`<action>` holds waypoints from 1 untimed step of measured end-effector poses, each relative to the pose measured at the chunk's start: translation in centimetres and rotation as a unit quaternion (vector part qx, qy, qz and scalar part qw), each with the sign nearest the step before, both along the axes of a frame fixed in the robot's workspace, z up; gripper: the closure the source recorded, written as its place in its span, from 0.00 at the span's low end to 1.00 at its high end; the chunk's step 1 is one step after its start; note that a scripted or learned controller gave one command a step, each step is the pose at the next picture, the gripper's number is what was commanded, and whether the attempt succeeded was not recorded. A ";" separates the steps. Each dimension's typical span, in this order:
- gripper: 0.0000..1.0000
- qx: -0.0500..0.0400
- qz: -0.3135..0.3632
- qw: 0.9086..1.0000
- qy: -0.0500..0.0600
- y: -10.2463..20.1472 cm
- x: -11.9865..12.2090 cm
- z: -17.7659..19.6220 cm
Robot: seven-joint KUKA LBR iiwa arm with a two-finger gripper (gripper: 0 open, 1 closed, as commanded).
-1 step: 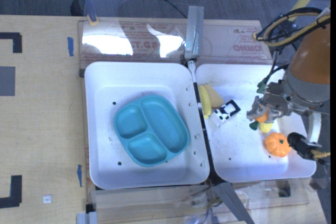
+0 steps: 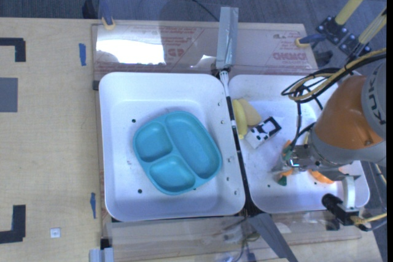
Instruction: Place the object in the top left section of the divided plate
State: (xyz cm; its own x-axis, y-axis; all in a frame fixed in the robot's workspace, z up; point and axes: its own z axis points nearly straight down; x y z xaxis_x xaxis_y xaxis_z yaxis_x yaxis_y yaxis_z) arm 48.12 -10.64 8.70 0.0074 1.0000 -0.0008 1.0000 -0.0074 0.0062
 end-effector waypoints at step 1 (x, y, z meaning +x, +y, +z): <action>1.00 -0.001 -0.096 0.995 0.001 -8.8 -0.1 -0.1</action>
